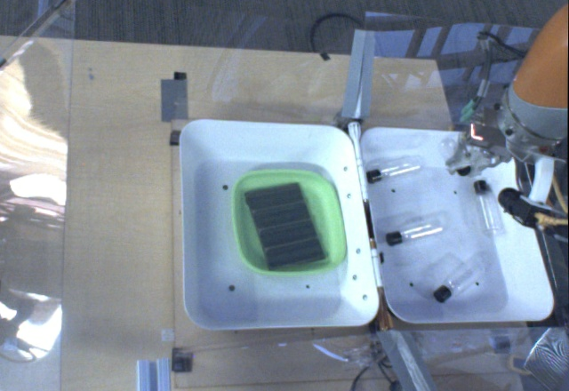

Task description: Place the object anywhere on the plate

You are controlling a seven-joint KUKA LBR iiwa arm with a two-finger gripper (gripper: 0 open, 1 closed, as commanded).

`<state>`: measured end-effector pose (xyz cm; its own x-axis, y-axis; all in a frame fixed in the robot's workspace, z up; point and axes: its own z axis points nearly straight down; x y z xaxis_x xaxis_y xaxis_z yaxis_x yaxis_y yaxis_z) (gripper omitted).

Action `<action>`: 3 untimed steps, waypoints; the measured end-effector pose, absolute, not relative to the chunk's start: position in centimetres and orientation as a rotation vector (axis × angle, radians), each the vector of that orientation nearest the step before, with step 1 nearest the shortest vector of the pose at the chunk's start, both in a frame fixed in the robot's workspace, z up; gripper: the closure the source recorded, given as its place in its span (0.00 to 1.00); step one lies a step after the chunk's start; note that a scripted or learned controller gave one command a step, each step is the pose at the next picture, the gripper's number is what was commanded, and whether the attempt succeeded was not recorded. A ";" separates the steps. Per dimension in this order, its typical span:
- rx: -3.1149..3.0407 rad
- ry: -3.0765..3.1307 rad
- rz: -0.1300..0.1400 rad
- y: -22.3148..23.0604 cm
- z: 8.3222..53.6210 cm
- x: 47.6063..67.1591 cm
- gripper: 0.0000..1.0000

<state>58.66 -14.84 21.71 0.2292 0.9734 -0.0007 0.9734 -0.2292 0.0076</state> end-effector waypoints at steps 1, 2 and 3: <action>2.443 1.973 0.003 -8.2 15.8 54.8 1.00; 2.302 2.130 0.010 -1.2 21.5 55.6 1.00; 2.190 2.251 0.005 6.2 18.4 52.7 1.00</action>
<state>52.70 6.19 18.44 -0.0273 0.9996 0.0012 0.9996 0.0273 0.0031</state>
